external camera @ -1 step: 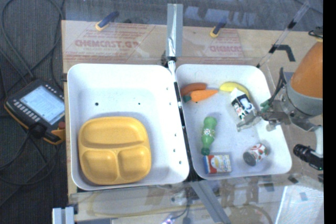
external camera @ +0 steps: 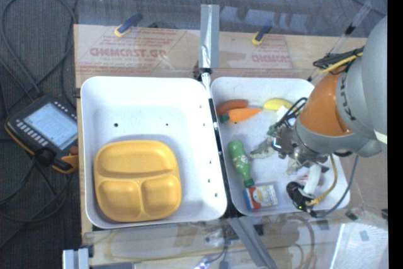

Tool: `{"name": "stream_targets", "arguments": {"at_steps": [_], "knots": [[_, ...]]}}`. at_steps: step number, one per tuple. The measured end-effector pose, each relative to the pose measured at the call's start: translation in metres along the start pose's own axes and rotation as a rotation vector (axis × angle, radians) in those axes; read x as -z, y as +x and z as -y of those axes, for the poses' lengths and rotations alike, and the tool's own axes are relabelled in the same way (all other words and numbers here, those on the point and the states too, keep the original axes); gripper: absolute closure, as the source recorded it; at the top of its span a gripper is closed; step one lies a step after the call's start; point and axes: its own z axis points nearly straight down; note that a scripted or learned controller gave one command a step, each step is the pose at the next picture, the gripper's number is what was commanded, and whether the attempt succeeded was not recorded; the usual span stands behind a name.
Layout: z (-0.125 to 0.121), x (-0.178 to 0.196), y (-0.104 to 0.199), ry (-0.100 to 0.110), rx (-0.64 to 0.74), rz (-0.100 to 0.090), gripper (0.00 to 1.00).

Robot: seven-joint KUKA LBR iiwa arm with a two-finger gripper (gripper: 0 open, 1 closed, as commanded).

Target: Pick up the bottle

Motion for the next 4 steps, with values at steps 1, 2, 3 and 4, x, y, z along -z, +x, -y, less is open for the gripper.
{"name": "stream_targets", "arguments": {"at_steps": [1, 2, 3, 4], "knots": [[-0.052, -0.001, 0.057, -0.006, -0.006, 0.003, 0.00], [-0.052, 0.009, 0.057, -0.006, -0.005, 0.004, 1.00], [0.005, 0.141, 0.049, 0.008, -0.348, 0.008, 1.00], [0.005, 0.141, 0.049, 0.009, -0.348, 0.008, 0.00]]}}
